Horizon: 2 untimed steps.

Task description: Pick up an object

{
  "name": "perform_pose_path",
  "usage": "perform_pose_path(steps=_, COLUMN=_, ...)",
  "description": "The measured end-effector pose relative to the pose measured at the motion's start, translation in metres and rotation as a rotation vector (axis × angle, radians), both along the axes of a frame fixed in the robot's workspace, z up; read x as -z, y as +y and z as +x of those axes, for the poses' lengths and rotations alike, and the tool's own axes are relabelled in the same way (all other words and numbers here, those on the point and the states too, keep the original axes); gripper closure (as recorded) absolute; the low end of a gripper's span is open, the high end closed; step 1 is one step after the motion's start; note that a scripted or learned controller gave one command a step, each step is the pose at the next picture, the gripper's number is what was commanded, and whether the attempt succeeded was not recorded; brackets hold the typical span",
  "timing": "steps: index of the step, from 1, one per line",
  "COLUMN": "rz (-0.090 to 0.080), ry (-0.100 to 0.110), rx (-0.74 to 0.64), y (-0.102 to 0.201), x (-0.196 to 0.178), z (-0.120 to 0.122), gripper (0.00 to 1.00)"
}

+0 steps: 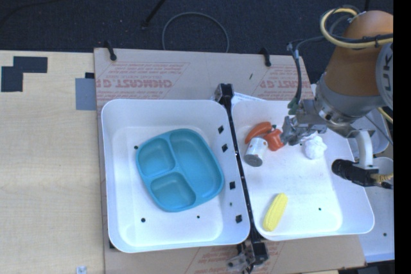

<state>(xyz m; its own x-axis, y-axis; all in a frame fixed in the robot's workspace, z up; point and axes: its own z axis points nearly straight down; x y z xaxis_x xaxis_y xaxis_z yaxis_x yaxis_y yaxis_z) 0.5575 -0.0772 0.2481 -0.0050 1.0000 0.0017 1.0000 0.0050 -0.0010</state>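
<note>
Blue tray (179,168): a three-compartment dish lying flat in the left bin (122,138), well apart from the pincer and far to its left, across the divider between the two bins.

Grey cup (255,152): tipped on its side in the right bin (334,215), left of the pincer and slightly lower in the view, near but not under it.

Orange toy (264,133): just left of the pincer, touching or nearly touching the cup; its long axis runs roughly left to right with a slight tilt, one end pointing toward the pincer.

Yellow corn (275,212): lower left of the pincer, well apart, alone near the front wall of the right bin; its long axis runs steeply, nearly front to back.

Pincer (297,133): low over the right bin's back half, hanging from the grey and orange arm that enters from the right; whether it is spread or closed cannot be told, and nothing is seen gripped.

White lump (314,148): just right of the pincer and a little lower in the view, close beside it.

Deciding relation: the orange toy and the white lump flank the pincer; a small sideways shift either way would probably centre one.
</note>
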Motion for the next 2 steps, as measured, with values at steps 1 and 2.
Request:
perform_pose_path(steps=1, rz=0.000, ry=0.001, rx=0.001, y=0.046, x=0.001, z=0.023, gripper=1.00)
perform_pose_path(steps=2, rz=-0.001, ry=0.001, rx=0.003, y=0.090, x=0.002, z=0.042, gripper=1.00)
